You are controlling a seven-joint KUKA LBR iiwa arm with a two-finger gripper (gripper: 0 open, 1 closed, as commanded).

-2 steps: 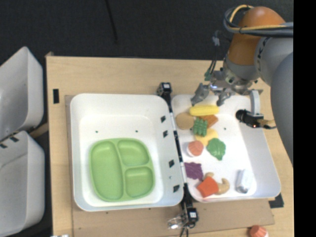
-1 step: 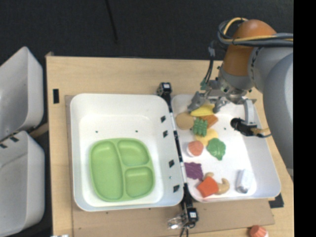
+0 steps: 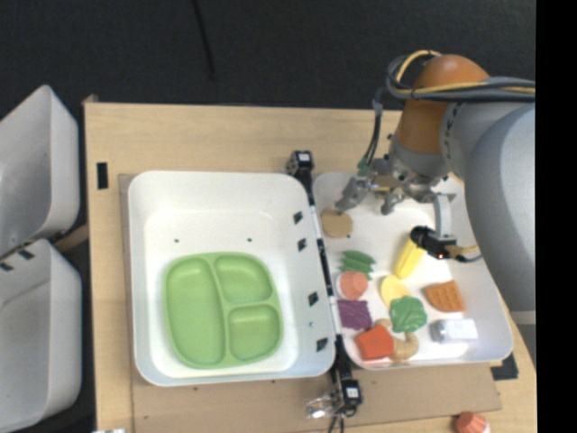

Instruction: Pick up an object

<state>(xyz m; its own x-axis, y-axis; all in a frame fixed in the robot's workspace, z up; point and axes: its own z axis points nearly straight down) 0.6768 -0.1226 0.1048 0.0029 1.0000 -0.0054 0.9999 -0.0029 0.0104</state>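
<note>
Wooden tabletop [image 3: 108, 260] carries two white bins, and the right bin [image 3: 491, 318] is full of toy food. At the far end of that bin the gripper [image 3: 370, 192] hangs with its fingers spread apart and nothing between them, just above a tan round piece [image 3: 336, 225]. Nearer the front of that bin lie a yellow corn [image 3: 408, 260], a green broccoli [image 3: 407, 313] and a red block [image 3: 375, 342], while the left bin [image 3: 144, 215] beside it has a green tray [image 3: 222, 308].

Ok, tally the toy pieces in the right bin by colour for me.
Green: 2, at and
Yellow: 2, at and
Orange: 1
Red: 1
Pink-red: 1
Purple: 1
Tan: 2, at and
Grey-white: 1
Total: 11
</note>
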